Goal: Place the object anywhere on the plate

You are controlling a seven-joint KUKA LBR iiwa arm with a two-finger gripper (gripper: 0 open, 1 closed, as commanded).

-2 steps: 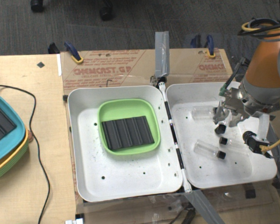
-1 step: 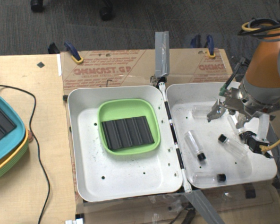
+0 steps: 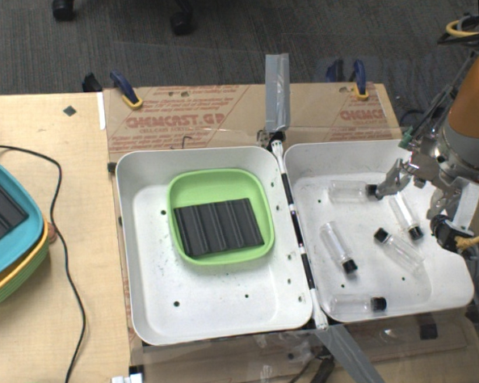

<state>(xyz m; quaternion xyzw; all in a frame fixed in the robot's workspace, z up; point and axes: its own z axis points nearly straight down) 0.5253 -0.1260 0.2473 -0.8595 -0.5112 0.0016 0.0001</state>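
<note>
Arm leans in from the right, gripper (image 3: 422,193) low over right bin (image 3: 327,299) (jaws apart, holding nothing)

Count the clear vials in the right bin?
5, maybe more behind the gripper: upper left, centre-left vial, front edge, right of centre, and lower right. All lie in the right bin; black caps mark most.

This is a robotics lab or workshop. Left of the gripper (image 3: 424,190), two white bins (image 3: 138,257) sit on a cardboard sheet (image 3: 194,116) held by spring clamps (image 3: 125,89) to a plywood bench (image 3: 43,158). Beyond the bench lie grey carpet (image 3: 294,21) and office-chair casters (image 3: 65,5). A black cable (image 3: 64,238) trails across the bench far to the gripper's left.
</note>
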